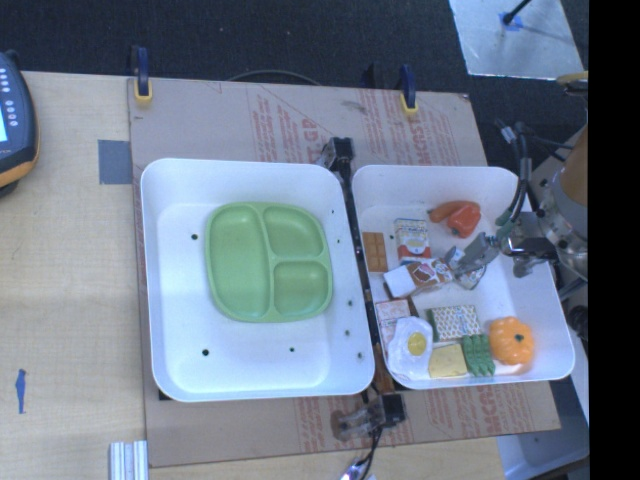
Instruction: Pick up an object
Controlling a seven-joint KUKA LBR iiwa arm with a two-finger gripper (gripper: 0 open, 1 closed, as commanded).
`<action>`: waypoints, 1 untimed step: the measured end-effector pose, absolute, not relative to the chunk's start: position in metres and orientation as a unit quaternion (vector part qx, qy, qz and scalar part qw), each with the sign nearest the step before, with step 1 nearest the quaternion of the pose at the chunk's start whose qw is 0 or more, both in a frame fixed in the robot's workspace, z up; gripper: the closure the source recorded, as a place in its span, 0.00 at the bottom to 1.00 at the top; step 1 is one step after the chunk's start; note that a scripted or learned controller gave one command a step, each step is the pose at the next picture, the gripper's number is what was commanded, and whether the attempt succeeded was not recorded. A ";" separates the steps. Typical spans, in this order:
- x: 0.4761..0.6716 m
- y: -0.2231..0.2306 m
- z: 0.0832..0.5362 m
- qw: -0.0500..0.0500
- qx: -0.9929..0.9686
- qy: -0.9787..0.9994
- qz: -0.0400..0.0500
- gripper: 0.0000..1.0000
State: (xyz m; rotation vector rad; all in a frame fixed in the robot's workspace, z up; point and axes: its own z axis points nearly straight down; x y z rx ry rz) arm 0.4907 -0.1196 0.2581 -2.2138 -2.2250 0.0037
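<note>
Gripper [474, 258] sits low in the right bin [540, 313], arm reaching in from the right side; cannot tell its state from this angle, metal parts blur together. Nearest the camera in that bin: fried egg toy [414, 345], yellow block [447, 361], green ridged piece [479, 356] and orange pumpkin [511, 341], all bunched along the front wall. Just behind them, patterned card [455, 320]. Mid-bin, right at the gripper: small packet [432, 272] and white card [398, 281], touching or nearly so, lying just left of the gripper tip. Likely target is that packet, so the coming move looks like a short shift left and down; packet's long axis runs roughly left-right, slightly tilted. Further back: printed box [412, 236], brown bar [374, 251] by the dividing wall, red-orange piece [456, 215] near the far wall, back and slightly left of the gripper. Nothing visibly between the fingers, so no grasp judged yet. Left bin [180, 358] holds green divided plate [269, 261], well apart from the gripper. Bench [70, 298] underneath, clamps at far edge.
</note>
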 end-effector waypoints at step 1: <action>0.554 -0.168 0.136 0.003 -0.705 -0.709 0.003 0.00</action>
